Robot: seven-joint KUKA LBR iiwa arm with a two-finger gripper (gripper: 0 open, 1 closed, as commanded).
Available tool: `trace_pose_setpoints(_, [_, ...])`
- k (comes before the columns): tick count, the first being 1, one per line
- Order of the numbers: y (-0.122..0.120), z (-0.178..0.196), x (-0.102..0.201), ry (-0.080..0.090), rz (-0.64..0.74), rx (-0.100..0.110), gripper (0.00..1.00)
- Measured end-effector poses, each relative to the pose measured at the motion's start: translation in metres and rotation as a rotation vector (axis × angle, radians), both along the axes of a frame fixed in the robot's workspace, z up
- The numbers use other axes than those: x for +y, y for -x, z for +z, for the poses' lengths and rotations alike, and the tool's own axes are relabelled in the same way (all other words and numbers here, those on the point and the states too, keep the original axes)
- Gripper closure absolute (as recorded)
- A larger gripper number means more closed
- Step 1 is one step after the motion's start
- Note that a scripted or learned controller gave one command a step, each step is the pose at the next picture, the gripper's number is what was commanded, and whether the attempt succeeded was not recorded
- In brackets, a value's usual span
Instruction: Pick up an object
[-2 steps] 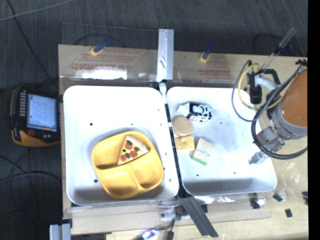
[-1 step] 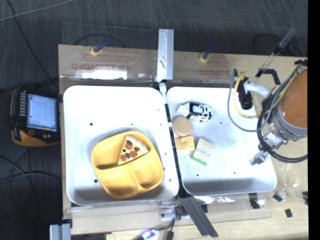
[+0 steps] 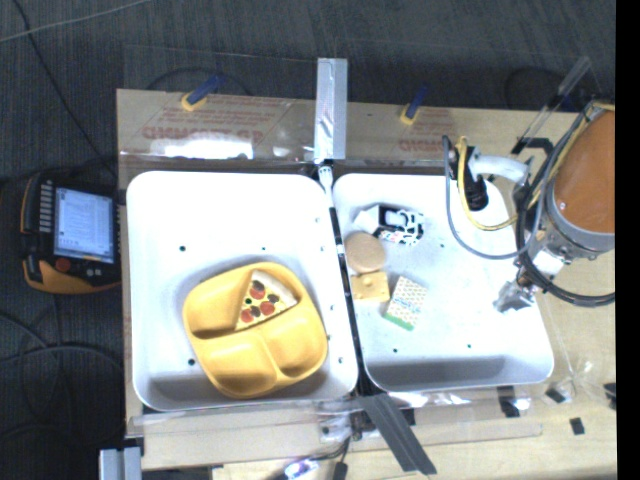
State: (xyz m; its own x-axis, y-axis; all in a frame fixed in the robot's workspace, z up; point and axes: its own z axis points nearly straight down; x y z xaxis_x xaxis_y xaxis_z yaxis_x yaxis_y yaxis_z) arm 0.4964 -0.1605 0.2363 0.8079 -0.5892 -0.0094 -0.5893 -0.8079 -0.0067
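I see the gripper (image 3: 516,296) low at the right bin's (image 3: 470,363) right edge; how its jaws stand I cannot tell. Dark carpet surrounds the bench (image 3: 150,118). The small patterned packet (image 3: 405,301) lies left of it, apart.

The right bin (image 3: 470,363) has bare floor in the middle. Small toys (image 3: 385,258) crowd its left side. A yellow plate (image 3: 256,328) fills the left bin's (image 3: 160,218) lower part.

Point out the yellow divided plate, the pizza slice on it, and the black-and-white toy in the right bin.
yellow divided plate (image 3: 290,353): camera view, on a bare lower compartment.
pizza slice (image 3: 265,298): camera view, on the middle of its topping.
black-and-white toy (image 3: 400,226): camera view, on the middle of its body.
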Motion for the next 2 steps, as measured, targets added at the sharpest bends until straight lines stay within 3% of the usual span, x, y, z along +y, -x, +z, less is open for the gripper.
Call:
trace_pose_setpoints(1, [0.0038,-0.0067,-0.0224,0.000,0.315,0.000,1.00])
trace_pose_setpoints(2, [0.0027,-0.0017,-0.0197,-0.011,0.315,0.003,1.00])
